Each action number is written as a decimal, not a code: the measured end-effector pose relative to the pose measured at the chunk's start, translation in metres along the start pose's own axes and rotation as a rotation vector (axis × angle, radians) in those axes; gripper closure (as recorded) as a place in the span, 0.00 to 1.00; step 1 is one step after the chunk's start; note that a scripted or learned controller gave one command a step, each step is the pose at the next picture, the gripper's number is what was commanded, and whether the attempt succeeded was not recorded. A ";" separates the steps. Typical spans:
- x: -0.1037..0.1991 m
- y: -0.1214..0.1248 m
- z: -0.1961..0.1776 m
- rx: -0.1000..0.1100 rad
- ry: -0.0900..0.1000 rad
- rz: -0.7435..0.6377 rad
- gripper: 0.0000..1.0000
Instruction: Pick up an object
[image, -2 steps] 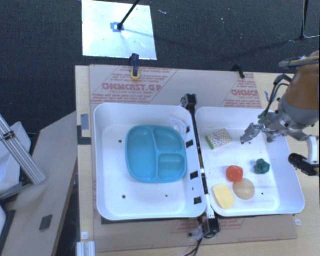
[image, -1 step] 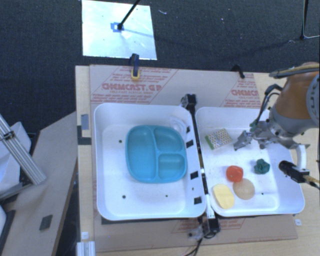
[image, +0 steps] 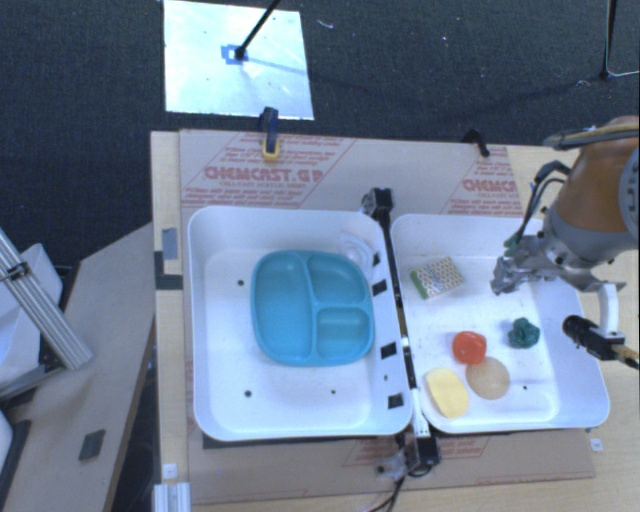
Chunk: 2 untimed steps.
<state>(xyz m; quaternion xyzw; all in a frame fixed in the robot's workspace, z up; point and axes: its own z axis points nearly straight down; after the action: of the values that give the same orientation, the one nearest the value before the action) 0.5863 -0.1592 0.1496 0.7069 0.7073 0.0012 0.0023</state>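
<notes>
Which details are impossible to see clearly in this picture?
- Gripper, camera view: fingers too small and blurred to judge open or shut.
- Arm: cut off by the right edge.
- Green object: too small to identify.
- Clear item at the blue tray's corner: transparent, its shape is unclear.
- Patterned block: pattern too fine to read.

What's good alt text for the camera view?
The tool hovers over the right bin above a green object, red ball, tan disc, yellow piece and patterned block. The left bin holds a blue divided tray.
</notes>
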 end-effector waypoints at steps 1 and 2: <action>-0.008 0.007 -0.060 -0.003 -0.001 -0.003 1.00; -0.009 0.009 -0.098 -0.001 0.000 -0.004 1.00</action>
<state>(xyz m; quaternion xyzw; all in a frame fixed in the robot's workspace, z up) 0.5943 -0.1676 0.2475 0.7054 0.7088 0.0015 0.0026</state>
